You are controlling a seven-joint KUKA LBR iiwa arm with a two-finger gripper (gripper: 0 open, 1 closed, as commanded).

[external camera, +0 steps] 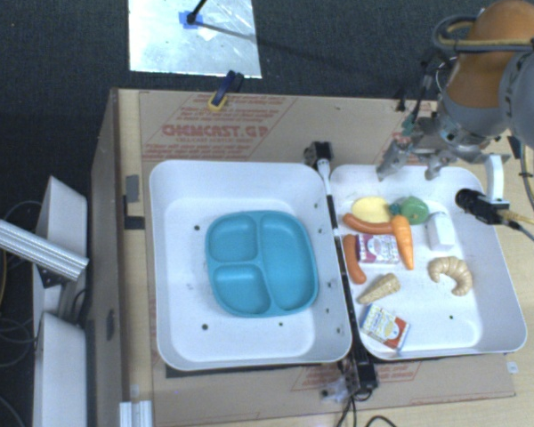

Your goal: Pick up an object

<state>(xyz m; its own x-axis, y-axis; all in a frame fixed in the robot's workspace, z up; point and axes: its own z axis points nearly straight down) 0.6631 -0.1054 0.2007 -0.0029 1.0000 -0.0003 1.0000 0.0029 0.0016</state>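
The right bin (494,323) holds several toy foods: a yellow lemon (371,209), a green piece (413,208), an orange carrot (402,241), two red sausages (367,225) (355,259), a croissant (452,272), a cone (379,287), a pink packet (378,249), a small carton (384,327) and a white piece (439,229). My gripper (412,165) hangs over the far rim of this bin, above and behind the lemon and the green piece. It is open, and its spread fingers hold nothing.
The left bin (187,194) bears a blue divided plate (260,261). A black divider bar (334,238) runs between the bins. A black fitting with a white bracket (481,201) sits at the right bin's far right rim. Cardboard lies under both bins.
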